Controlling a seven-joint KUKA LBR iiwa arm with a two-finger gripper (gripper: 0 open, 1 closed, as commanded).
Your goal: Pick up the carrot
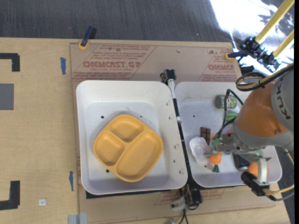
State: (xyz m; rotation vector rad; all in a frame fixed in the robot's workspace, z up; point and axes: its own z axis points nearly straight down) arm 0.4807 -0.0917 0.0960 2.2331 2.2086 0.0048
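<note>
The carrot [215, 159], small and orange with a green tip, lies in the right bin [196, 94] near its front wall. My gripper [220, 145] hangs from the grey and orange arm right above the carrot's far end, low in the bin. The arm's body hides the bin's right part. Whether the gripper touches the carrot cannot be made out.
A clear plastic cup [198, 149] lies just left of the carrot, with a brown bar [204, 133] behind it. A grey and green item [225, 101] sits at the bin's back. Another orange piece [252, 168] shows at the front right. The left bin [88, 97] holds a yellow divided plate [128, 147].
</note>
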